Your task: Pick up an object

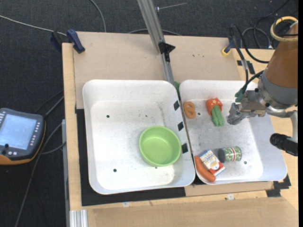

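Camera view: slanted look down on bench w/ two shallow white bins side by side.
Front of right bin (277,167): long orange-red sausage-shaped toy (204,170) in front-left corner; small white carton w/ blue & red print (211,158) touching it, just behind; dark can w/ green label (229,153) lying on its side, just right of carton.
Front of left bin (102,126): round lime-green plastic bowl (160,146), upright, near right wall, toward front.
Mid right bin: green stalk-shaped toy w/ red-orange top (216,110) lying flat, red end to the rear; small orange ring-shaped piece (190,109) left of it, near the divider wall.
Gripper (235,115): grey, hangs over mid right bin, just right of the green stalk toy, apart from it. Fingers — cannot tell if open or closed; nothing seen betw. them.
Target rel. to gripper: stalk toy nearest, to its left; can & carton nearer the front, well apart; ring piece further left.
Arm (283,65): grey w/ orange band, enters from right edge.
Rear: bare tan board (118,56) behind bins; metal pole (151,18) slanting up from betw. bins; blue clamp (75,39) at rear-left corner.
Off bench, left: handheld pendant w/ screen (19,135) on dark floor.
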`<state>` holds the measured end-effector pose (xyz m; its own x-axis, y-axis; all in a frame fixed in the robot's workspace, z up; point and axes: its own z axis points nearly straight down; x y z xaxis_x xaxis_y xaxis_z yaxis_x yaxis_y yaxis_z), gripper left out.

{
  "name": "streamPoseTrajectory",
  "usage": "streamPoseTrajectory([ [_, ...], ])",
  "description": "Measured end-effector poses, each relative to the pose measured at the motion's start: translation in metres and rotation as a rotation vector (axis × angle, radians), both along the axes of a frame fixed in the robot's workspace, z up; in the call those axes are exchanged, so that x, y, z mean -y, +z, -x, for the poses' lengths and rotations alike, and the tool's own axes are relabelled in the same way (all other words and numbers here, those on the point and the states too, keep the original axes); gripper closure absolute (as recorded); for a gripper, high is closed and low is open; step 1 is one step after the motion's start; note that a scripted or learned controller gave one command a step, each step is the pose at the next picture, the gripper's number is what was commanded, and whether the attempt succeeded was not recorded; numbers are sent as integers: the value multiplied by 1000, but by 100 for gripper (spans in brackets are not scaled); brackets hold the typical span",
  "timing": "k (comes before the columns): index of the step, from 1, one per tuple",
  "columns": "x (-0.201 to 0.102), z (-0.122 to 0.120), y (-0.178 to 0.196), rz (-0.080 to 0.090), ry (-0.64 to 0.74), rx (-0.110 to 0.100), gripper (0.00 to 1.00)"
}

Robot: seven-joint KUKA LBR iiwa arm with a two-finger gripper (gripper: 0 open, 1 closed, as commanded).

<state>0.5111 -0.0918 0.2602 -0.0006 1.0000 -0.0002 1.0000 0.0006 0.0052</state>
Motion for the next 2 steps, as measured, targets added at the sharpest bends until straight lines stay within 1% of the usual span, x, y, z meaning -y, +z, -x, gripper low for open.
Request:
streamPoseTrajectory([
  [1,-52,-8,-1,-1,4,-5,100],
  [2,-105,-9,-14,-1,4,-6,100],
])
